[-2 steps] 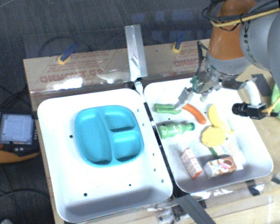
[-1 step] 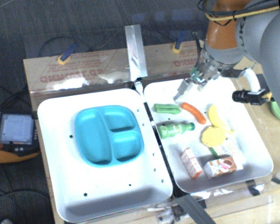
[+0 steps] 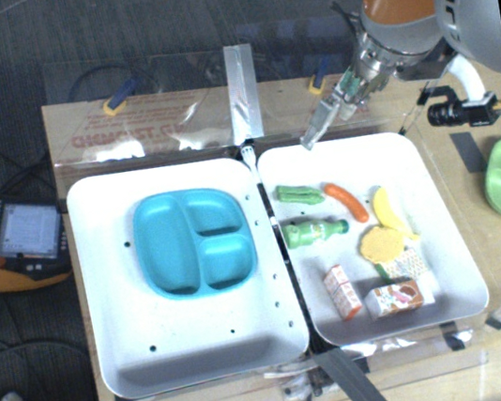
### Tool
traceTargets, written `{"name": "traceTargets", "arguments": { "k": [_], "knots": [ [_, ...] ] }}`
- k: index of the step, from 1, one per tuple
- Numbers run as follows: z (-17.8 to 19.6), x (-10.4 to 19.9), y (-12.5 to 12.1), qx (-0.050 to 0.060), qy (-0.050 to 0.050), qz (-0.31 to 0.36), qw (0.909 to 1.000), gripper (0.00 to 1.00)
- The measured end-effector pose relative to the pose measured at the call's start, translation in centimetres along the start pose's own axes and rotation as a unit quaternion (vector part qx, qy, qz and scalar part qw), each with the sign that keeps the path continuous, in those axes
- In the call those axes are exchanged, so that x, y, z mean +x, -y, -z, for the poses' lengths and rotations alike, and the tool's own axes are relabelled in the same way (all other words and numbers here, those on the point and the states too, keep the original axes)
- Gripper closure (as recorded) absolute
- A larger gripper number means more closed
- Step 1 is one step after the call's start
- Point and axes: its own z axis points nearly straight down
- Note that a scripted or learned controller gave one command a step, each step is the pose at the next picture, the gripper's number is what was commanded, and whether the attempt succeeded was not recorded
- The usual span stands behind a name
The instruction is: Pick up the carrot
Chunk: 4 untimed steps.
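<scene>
The carrot [image 3: 346, 201] is a small orange piece lying at a slant in the upper middle of the right bin [image 3: 442, 210]. It rests between a green pea pod [image 3: 299, 194] and a yellow banana [image 3: 385, 208]. My gripper [image 3: 309, 140] hangs over the bin's back rim, up and to the left of the carrot and well apart from it. Its fingers taper together to one tip, and nothing is held between them.
A green bottle [image 3: 313, 231], a round yellow cookie [image 3: 383, 244] and two small cartons [image 3: 343, 291] [image 3: 396, 298] share the right bin. The left bin [image 3: 122, 340] holds a blue divided tray [image 3: 193, 239]. A metal divider [image 3: 276, 238] runs between the bins.
</scene>
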Motion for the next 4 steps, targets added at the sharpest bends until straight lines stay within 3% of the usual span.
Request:
{"name": "traceTargets", "arguments": {
  "k": [1,2,3,4],
  "knots": [
    [-9.3,2.4,3.1,0.0,-0.002,0.082,0.9967,0.0],
    [1.9,1.7,1.0,-0.002,-0.002,0.115,0.9933,0.0],
    [-8.4,2.1,7.9,-0.001,-0.003,0.041,0.9992,0.0],
    [-14.9,-5.8,7.6,0.0,-0.001,0.103,0.9947,0.0]
  ]
}}
